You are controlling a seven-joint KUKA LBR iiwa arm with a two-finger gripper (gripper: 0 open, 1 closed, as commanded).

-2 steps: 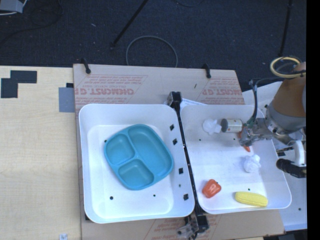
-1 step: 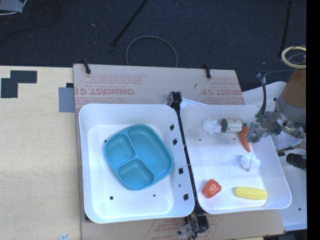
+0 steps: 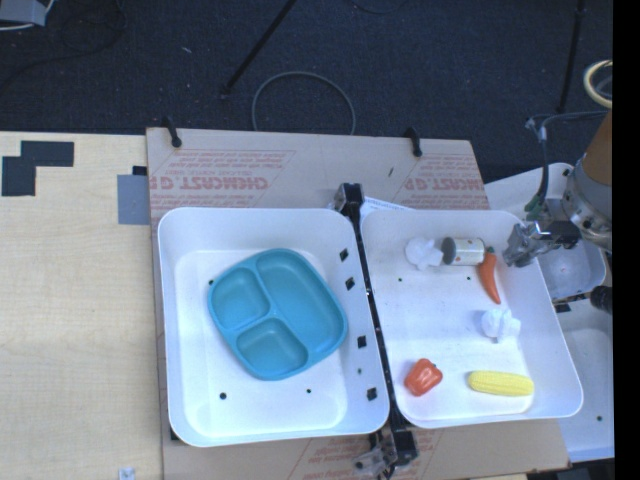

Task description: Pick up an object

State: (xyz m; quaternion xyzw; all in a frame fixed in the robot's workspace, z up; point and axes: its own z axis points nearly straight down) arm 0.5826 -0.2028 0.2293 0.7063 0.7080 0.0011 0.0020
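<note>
The right bin (image 3: 560, 393) holds several small objects: an orange carrot (image 3: 489, 277), a small bottle with a dark cap (image 3: 462, 250), a white lump (image 3: 422, 254) beside it, a crumpled white piece (image 3: 498, 323), a red pepper (image 3: 423, 376) and a yellow corn cob (image 3: 500, 383). My gripper (image 3: 522, 243) hangs at the bin's far right edge, just right of the carrot's upper end. Nothing shows between its fingers.
The left bin (image 3: 185, 408) holds a blue divided plate (image 3: 275, 312). A black divider with clips (image 3: 362, 308) runs between the bins. Cardboard (image 3: 300, 173) lies under both. The arm (image 3: 595, 183) comes in from the right.
</note>
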